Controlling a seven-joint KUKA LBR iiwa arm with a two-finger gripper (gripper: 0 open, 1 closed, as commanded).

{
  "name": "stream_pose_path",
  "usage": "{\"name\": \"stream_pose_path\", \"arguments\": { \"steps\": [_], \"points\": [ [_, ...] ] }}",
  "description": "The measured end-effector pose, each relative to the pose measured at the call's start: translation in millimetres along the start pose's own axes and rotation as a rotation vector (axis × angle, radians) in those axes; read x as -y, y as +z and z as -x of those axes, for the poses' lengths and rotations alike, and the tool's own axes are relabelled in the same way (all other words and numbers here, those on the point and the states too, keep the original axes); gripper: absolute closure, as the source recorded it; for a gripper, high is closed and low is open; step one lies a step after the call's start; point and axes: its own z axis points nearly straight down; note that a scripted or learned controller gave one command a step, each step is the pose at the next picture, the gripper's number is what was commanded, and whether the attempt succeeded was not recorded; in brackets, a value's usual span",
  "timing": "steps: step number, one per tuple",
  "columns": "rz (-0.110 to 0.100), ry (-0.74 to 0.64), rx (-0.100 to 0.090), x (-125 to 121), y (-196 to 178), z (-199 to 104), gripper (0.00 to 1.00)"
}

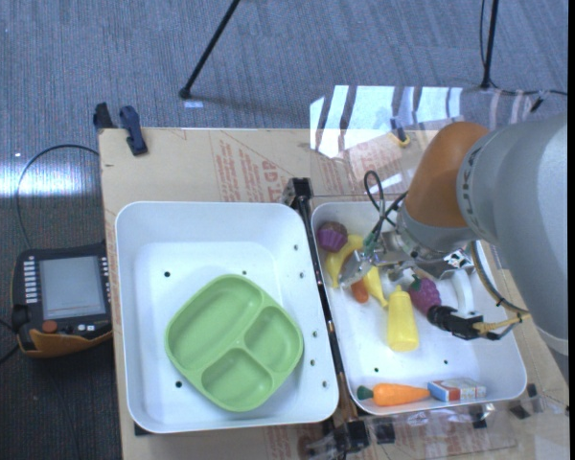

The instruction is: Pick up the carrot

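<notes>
The gripper (369, 264) hangs low over the upper left part of the right bin (506, 357), its metal fingers spread apart above a cluster of toy food with nothing between them; the grey arm (517, 204) with its orange band (443, 175) comes in from the right above it. The carrot (395, 394) lies well apart from the gripper, flat on the bin floor near the front wall; its long axis runs nearly level across the view, the green stalk end pointing left and the orange body stretching right until it almost meets a small red and white carton (457, 389) lying just beside it; any print on the carton is too small to read. Under and around the fingers sit a yellow bottle (402, 320), a purple fruit (425, 293), a purple and yellow piece (332, 237) and a small orange-red piece (360, 291). The left bin (139, 247) holds a green divided plate (234, 341). Red lettering is printed on the cardboard sheet (220, 166) behind the bins, turned sideways and not legible; a handheld control pendant (63, 298) lies on the floor to the left.
</notes>
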Motion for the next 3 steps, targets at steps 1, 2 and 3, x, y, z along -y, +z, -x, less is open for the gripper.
{"name": "stream_pose_path", "arguments": {
  "steps": [1, 2, 3],
  "points": [
    [-0.001, -0.126, 0.001, 95, -12, 26, 0.0],
    [0.001, -0.001, -0.001, 40, 0, -1, 0.0],
    [0.01, -0.086, 0.004, -4, -55, 41, 0.0]
  ]
}}
